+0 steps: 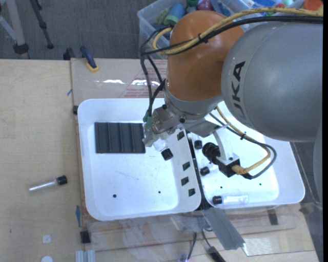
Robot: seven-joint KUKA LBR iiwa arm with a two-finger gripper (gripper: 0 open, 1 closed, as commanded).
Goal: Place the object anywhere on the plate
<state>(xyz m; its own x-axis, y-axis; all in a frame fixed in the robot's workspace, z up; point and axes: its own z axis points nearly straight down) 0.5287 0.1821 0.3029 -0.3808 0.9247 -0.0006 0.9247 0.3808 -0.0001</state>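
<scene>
A black ribbed plate lies flat in the upper part of the left bin. My gripper hangs at the plate's right edge, under the orange wrist band, and the arm hides much of it. Just below and right of the gripper shows a small black block; I cannot tell whether it is held or lies on the bin floor. A clear tube with a black cap lies near the front wall of the right bin.
Several small black clips sit along the divider between the bins. Two tiny black specks lie on the left bin's floor. Another capped clear tube rests on the wooden bench left of the bins. A box of coloured items stands behind.
</scene>
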